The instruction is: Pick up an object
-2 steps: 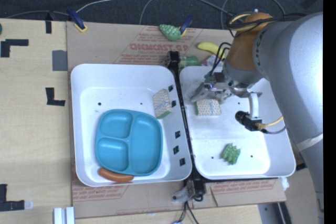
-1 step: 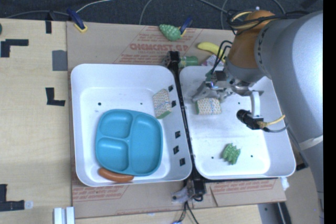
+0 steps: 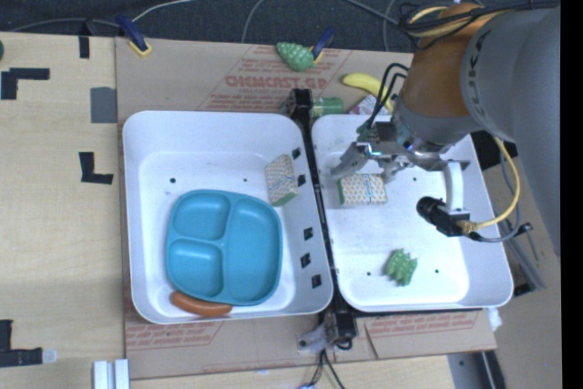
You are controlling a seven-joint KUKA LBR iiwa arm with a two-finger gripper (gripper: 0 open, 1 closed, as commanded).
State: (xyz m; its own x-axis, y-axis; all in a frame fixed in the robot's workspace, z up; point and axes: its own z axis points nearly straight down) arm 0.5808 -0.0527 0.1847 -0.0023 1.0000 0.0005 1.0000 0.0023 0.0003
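Note:
My gripper (image 3: 369, 163) hangs over the upper left part of the right bin (image 3: 474, 278), with its fingers spread open. A yellow-green sponge with a white patterned face (image 3: 362, 189) lies flat on the bin floor just in front of the fingertips, not between them. A small green knobbly toy (image 3: 399, 266) sits lower in the same bin. In the left bin (image 3: 146, 196) a second sponge (image 3: 282, 179) leans near the dividing wall, a blue divided plate (image 3: 223, 246) lies flat, and an orange sausage (image 3: 200, 305) rests at the plate's front edge.
Behind the bins on the cardboard lie a banana (image 3: 363, 84) and a green toy (image 3: 296, 55) beside a blue clip. A black clamp strip (image 3: 310, 196) runs between the two bins. The arm's bulk and its cables cover the right bin's right side.

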